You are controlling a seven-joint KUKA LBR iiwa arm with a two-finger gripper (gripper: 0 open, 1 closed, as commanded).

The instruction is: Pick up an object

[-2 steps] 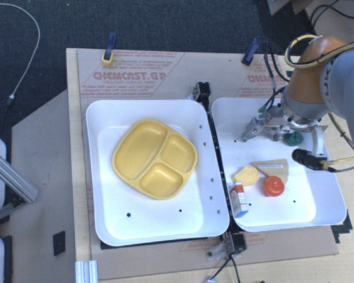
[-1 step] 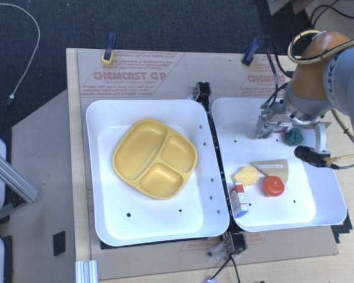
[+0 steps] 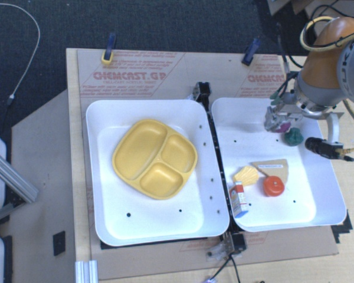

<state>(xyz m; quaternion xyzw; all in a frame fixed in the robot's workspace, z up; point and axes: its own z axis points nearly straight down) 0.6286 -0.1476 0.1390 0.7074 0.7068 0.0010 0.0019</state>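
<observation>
My gripper [image 3: 277, 120] hangs low over the back of the right bin [image 3: 318, 211], under the orange-banded wrist. A small purple thing [image 3: 285, 125] peeks out right at the gripper's lower edge; whether it is held is unclear. A green rounded object [image 3: 294, 137] lies just to the gripper's front right. Nearer the front of this bin lie a red round object [image 3: 274, 186], a tan wedge [image 3: 273, 167], a yellow piece [image 3: 246, 174] and a small red, white and blue tube [image 3: 239, 200].
The left bin [image 3: 106, 217] holds a yellow divided plate [image 3: 154, 158]. A black divider [image 3: 215, 152] runs between the bins. A black cable end [image 3: 321, 147] sticks out beside the arm over the right bin's right side.
</observation>
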